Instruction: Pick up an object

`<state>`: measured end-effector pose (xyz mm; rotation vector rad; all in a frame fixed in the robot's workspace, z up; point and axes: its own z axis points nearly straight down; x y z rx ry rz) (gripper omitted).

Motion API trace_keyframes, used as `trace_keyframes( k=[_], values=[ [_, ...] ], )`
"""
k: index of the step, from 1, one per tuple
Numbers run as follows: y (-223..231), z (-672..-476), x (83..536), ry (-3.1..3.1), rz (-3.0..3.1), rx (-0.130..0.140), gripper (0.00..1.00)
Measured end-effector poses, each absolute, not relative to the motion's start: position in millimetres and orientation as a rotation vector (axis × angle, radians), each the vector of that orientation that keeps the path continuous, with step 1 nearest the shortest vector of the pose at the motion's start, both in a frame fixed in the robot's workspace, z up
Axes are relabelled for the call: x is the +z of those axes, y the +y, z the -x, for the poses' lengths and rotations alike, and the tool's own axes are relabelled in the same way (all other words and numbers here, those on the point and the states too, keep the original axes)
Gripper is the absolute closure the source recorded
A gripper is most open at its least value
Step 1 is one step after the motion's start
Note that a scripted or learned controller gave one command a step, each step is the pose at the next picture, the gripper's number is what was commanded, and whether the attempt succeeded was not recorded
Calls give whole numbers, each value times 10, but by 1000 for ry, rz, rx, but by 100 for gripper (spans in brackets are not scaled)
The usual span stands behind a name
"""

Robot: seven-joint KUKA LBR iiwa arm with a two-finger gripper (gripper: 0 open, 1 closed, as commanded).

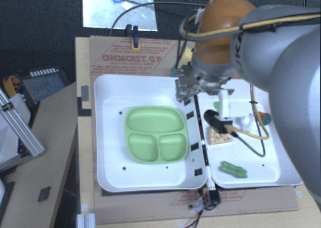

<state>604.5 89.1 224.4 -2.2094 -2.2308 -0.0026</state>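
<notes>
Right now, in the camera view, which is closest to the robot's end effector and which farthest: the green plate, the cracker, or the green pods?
1. Green plate, in the left bin, just below-left of the end effector.
2. Cracker, in the right bin, below-right.
3. Green pods, at the right bin's front, farthest.
</notes>
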Motion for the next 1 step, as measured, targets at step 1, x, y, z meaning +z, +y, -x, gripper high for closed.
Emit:
trace_keyframes(
  k=[1],
  values=[
    [853,-6051,2249,-2226,2217,-1,0]
  ],
)
